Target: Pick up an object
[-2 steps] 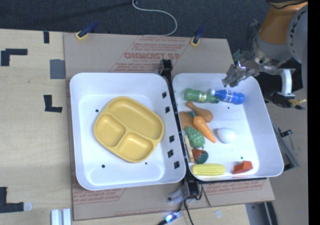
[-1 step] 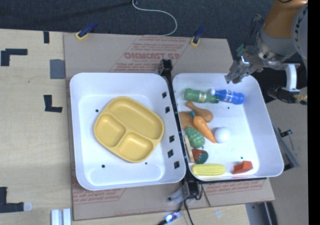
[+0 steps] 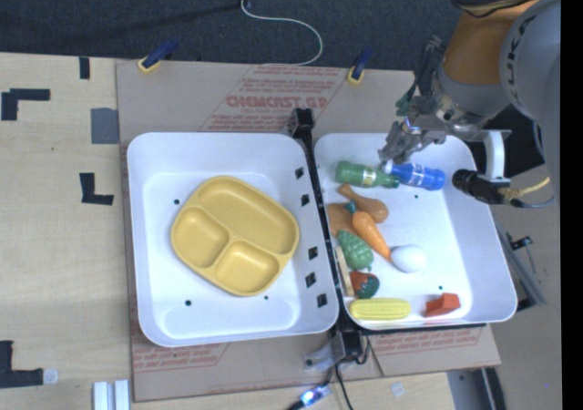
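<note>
Camera view shows the gripper point(image 3: 393, 149) low over the far side of the right bin point(image 3: 474, 253). Its tips sit right at the place where a green bottle point(image 3: 364, 174) and a blue bottle point(image 3: 421, 177) meet. The fingers look nearly closed, but I cannot tell if they pinch anything. Both bottles lie flat on the bin floor, end to end, the green one toward the middle wall and the blue one toward the arm.

Just nearer than the green bottle lies a brown toy point(image 3: 366, 202). An orange carrot point(image 3: 371, 233) lies beside it, slanting toward a white egg point(image 3: 408, 259). Next to the carrot, by the middle wall, is a bumpy green veggie point(image 3: 354, 249). Closer still sits a small red and green toy point(image 3: 364, 284). A yellow corn point(image 3: 380, 310) lies along the near wall, and a red block point(image 3: 443, 304) sits near it in the corner.

The left bin point(image 3: 155, 217) touches the right bin side by side. It holds a yellow tray point(image 3: 235, 233) with three parts.

The grey arm point(image 3: 547, 44) with its orange band point(image 3: 487, 21) comes in from the right, above the blue bottle.
</note>
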`<state>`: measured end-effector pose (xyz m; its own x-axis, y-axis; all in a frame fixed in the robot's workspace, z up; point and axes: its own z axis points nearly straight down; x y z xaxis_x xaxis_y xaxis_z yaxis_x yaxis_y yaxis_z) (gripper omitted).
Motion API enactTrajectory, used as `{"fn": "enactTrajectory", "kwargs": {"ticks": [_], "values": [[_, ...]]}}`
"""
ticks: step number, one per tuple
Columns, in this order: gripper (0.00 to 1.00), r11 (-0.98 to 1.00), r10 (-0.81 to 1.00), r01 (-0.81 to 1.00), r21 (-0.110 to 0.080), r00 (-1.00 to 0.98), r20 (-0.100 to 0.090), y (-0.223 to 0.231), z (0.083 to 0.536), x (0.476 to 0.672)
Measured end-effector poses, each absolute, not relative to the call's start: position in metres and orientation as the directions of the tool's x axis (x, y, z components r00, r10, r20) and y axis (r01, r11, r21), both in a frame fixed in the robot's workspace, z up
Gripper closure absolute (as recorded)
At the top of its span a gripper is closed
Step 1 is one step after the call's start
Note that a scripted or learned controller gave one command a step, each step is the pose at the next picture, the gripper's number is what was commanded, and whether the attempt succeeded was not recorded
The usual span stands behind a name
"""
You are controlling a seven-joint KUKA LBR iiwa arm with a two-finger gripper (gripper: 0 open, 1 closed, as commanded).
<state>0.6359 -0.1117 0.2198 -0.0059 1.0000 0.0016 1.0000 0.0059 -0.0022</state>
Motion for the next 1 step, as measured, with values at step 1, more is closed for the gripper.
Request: {"fn": "enactTrajectory", "kwargs": {"ticks": [1], "values": [[1.00,0.006,1.000,1.000,-0.003,-0.006,0.002,-0.0564,0.2116,0.6152]]}}
